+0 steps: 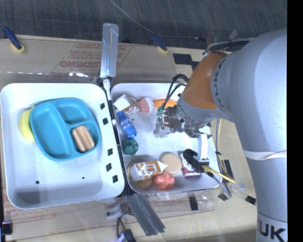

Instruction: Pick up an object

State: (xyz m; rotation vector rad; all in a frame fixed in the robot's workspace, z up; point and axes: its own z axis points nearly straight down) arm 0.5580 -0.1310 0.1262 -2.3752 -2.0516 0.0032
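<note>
My gripper (161, 129) hangs low over the bare middle of the right bin (151, 145), with the grey arm and its orange band reaching in from the right. Just left of it lies a blue bottle (126, 125), and below that a dark green lump (130, 145). Behind the gripper sit an orange piece (164, 103), a pinkish can (143, 105) and a small white carton (122, 103). I see nothing held in the gripper.
Along the right bin's front edge lie a printed snack box (144, 169), a beige round thing (170, 162), a red fruit (164, 181) and a maroon box (192, 172). The left bin (20, 185) holds a blue divided plate (55, 127) with a bread roll (83, 138), and a yellow banana (24, 124).
</note>
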